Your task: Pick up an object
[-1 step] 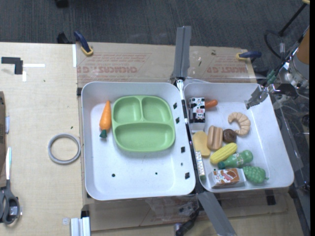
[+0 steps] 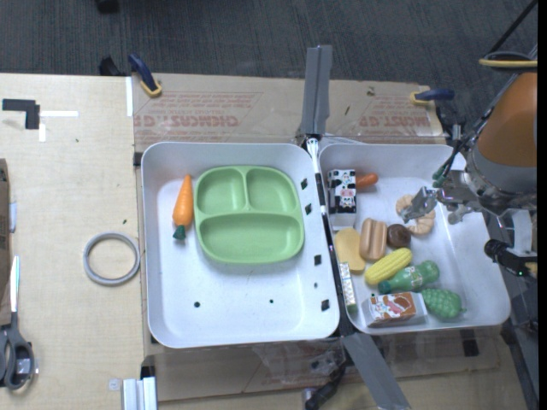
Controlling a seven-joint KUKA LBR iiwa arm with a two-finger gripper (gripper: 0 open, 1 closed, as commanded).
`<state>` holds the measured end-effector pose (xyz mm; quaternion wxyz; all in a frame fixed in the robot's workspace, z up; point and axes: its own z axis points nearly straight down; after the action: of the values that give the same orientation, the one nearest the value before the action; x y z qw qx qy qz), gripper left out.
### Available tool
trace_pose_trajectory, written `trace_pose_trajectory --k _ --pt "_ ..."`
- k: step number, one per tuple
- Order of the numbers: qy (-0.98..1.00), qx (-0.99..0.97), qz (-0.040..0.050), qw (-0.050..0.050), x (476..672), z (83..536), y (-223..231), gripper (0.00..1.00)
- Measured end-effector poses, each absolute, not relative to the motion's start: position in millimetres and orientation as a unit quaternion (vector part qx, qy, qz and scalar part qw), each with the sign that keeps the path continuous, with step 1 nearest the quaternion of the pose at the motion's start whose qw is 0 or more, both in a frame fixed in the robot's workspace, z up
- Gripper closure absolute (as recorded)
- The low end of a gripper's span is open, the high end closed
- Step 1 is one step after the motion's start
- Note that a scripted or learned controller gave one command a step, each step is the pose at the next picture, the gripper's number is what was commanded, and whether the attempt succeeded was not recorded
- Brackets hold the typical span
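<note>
Fingers (image 2: pixel 425 202) over cookie (image 2: pixel 414 212) – round, flat

Dark grey carpet floor (image 2: pixel 214 15) behind a pale wooden bench (image 2: pixel 60 195)

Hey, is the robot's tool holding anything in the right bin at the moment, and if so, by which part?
Cannot be told. The tool sits right over a tan cookie-like toy in the right bin, but no object clearly shows gripped.

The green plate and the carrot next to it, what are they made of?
The green plate looks like smooth plastic: one even colour, soft sheen, moulded sections. The carrot beside it looks like toy plastic too, plain orange with a small green tip, though it is too small to be sure.
</note>
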<state>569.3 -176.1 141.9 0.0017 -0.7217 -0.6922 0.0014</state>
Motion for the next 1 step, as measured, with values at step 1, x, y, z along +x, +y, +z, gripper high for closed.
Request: trace_pose_trajectory --k 1 --pt "-0.72 -0.694 0.0 -0.001 604.7 162.3 -191.8 0.0"
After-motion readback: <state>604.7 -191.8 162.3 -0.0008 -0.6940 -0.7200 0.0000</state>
